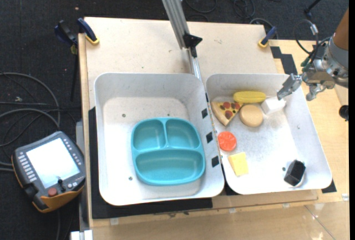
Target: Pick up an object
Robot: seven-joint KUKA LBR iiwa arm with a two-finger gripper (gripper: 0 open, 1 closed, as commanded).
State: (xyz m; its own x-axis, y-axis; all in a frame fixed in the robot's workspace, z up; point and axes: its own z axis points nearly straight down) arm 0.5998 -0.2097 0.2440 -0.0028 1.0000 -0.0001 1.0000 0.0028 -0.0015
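So on the table (138, 39) you've got 2 white bins side by side. The left bin (111, 95) has a teal divided plate (166, 150) sitting in it with 3 compartments. Moving over to the right bin (310, 139): a pizza slice toy (226, 111), an orange-red round piece (227, 141) below it, a yellow block (239, 164) lower again, a tan bun-looking thing (252, 116) touching a yellow banana (249, 97), then a small white block (272, 105) just beside those, and a black object (294, 172) off by itself in the near right corner.

The tool (302, 85) sits at the bin's far right edge. It has 2 fingers spread apart with nothing between them, 1 of them angling down-left toward the white block.

My guess is the white block is the target. It lies just left of and slightly below the tool, nearly at that fingertip, with its long side running roughly left-right. So a short drop to the lower left should straddle it.
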